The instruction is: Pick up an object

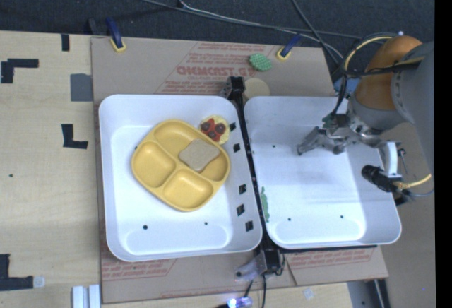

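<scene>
My gripper [319,147] hangs over the upper right part of the right bin [311,222], fingers spread open and nothing between them. In the left bin [120,229] lies a yellow compartment plate [159,162] with a flat tan bread-like slice [198,155] on it. A small piece with red berries [214,129] rests at the plate's upper right edge. A tiny green scrap [263,196] lies against the right bin's left wall, well left of and below the gripper.
A green dotted object [260,61] sits on the cardboard behind the bins. A black divider strip [242,158] runs between the bins. Cables cross the dark floor at the top. The arm's orange band [385,70] is at the right edge.
</scene>
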`<control>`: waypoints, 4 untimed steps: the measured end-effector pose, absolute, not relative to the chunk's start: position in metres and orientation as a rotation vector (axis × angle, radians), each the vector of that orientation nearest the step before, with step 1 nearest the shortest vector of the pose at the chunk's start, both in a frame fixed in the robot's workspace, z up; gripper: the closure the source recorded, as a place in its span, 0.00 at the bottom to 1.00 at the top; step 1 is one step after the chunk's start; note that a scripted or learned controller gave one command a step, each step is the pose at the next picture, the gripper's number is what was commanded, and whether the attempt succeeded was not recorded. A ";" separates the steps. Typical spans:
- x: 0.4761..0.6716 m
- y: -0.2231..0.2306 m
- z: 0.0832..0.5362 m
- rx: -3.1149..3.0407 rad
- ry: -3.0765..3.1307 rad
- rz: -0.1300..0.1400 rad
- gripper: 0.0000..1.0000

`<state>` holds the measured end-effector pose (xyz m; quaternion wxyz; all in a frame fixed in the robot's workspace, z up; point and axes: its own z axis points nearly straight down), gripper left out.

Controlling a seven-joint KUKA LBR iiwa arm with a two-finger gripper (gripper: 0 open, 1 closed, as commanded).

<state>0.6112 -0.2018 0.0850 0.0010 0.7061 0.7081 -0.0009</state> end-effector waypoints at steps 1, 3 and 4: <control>0.613 -0.203 0.097 2.212 2.219 -0.001 1.00; 0.605 -0.205 0.207 2.218 2.221 0.002 1.00; 0.602 -0.151 0.200 2.217 2.229 -0.001 1.00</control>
